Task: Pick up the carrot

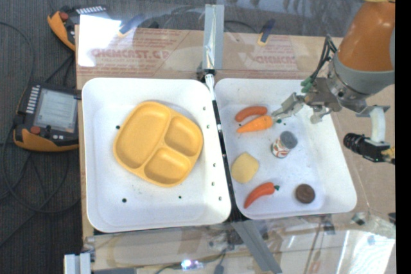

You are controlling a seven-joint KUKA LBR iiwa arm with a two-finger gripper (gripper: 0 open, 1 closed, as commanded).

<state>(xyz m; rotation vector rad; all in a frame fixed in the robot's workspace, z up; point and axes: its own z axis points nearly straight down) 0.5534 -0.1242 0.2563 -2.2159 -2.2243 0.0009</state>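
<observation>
Pick not yet made: hand point(300, 108) is open and holds nothing; carrot point(255, 125) lies in the right bin point(334, 157), just beside the fingertips, ungrasped

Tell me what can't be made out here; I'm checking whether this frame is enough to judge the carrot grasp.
- Gripper in the camera view: too small and blurred to tell whether it touches the carrot.
- Arm: cut off by the right and top edges.
- Small can: label too small to read.
- Right bin: near rim partly hidden by the bench frame.
</observation>
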